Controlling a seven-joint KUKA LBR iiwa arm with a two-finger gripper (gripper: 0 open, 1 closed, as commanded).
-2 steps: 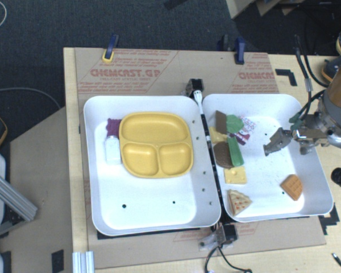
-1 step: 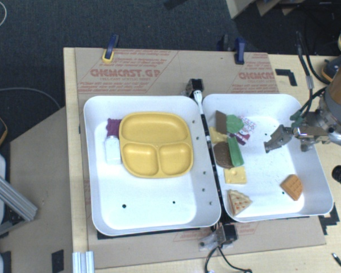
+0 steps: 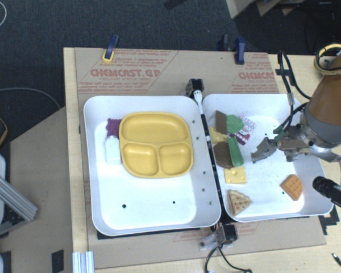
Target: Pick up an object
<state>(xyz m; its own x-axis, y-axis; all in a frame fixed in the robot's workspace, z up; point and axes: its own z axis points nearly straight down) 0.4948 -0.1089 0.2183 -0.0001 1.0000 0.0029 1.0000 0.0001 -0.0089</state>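
I saw the gripper hanging over the right bin, fingers slightly parted and holding nothing. The nearest toy food, a green piece, lay just to its left, apart from the fingertips.

View: single fixed camera, above the bench
Facing: downward at a slant
Range: far enough to take in left bin, right bin and floor beyond
Arm: entering from the picture's right
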